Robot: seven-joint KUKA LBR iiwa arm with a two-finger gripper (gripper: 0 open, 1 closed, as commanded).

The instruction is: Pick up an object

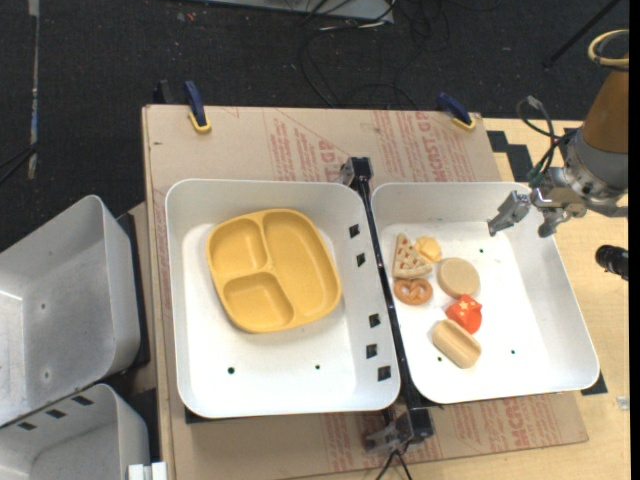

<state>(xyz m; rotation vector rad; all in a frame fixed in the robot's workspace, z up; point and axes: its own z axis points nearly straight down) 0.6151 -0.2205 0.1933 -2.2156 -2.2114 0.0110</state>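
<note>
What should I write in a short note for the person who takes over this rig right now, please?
Gripper: open, holding nothing, above the far right corner of the right bin.
Right bin contents, in a cluster on its left side: waffle piece, small yellow piece, pretzel, round tan piece, red piece, bun-shaped piece.
Left bin: holds a yellow divided plate.
Done: nothing picked yet.
Left: come down on one object, close on it, lift.
</note>
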